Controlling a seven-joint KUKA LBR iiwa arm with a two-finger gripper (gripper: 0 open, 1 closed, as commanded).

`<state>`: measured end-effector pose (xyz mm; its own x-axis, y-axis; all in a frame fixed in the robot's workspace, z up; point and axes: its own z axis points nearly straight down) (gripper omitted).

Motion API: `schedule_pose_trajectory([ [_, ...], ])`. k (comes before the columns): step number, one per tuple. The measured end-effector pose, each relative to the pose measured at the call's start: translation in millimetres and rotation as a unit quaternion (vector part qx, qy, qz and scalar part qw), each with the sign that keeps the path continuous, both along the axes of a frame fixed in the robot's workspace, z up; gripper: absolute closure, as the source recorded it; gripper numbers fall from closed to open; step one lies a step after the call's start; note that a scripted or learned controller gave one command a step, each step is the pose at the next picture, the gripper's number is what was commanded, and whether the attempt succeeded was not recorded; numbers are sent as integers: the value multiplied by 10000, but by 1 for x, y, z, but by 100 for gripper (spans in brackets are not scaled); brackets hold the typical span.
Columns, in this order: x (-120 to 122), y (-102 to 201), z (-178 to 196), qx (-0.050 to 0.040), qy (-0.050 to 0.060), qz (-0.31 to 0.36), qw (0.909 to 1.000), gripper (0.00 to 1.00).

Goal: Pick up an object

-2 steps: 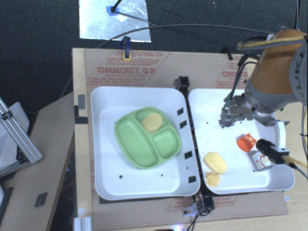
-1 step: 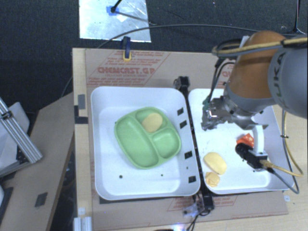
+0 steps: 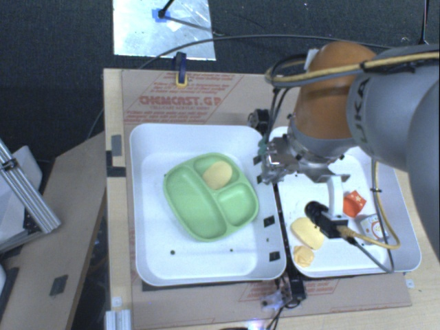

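Pincer (image 3: pixel 271 161) low over the seam between the two bins; open or closed, I cannot tell.
Left bin (image 3: pixel 155 243): green plate (image 3: pixel 199 215) with three compartments, a pale yellow piece (image 3: pixel 218 174) in the upper one; right bin (image 3: pixel 402 243): yellow lump (image 3: pixel 308 232) toward the front, near the seam; smaller yellow bit (image 3: pixel 303 255) just beside it; orange-red thing (image 3: pixel 354 203) further right, apart from both.

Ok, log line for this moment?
arm: over right bin | right bin: yellow pieces, orange piece | left bin: green plate holding pale lump
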<state>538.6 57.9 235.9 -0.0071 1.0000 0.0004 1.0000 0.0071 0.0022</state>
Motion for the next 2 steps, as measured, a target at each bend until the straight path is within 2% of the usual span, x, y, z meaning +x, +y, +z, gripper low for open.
schedule_pose_trajectory([
  [1, -14, 45, 0, 0, 7, -5, 10000, 100],
  [2, -14, 45, 0, 1, 7, -12, 10000, 0],
])
